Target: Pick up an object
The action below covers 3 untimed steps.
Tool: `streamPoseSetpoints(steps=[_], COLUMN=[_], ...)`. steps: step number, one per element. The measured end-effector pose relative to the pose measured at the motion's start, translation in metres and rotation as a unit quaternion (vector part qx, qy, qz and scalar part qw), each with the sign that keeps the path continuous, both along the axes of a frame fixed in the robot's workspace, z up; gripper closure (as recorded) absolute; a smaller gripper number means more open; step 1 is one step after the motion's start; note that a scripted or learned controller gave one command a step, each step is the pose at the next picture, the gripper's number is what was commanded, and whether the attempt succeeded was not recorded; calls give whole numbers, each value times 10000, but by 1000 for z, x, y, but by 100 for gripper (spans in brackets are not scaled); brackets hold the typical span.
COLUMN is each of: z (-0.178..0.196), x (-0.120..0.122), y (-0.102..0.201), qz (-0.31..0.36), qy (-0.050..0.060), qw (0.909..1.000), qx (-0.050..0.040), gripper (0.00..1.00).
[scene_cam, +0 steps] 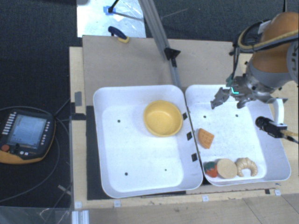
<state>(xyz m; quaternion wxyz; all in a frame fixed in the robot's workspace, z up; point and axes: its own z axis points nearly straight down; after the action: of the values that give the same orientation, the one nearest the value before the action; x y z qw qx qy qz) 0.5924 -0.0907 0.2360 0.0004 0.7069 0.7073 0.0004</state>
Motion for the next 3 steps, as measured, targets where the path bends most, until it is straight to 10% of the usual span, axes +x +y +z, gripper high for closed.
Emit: streamPoseSetpoints(steps=[1,3], z=[0,-114], x=[0,-6], y=[0,-6], qz=[0,-4], qy=[1,26], qw=[10000,10000], qx=[0,2], gripper=[0,0])
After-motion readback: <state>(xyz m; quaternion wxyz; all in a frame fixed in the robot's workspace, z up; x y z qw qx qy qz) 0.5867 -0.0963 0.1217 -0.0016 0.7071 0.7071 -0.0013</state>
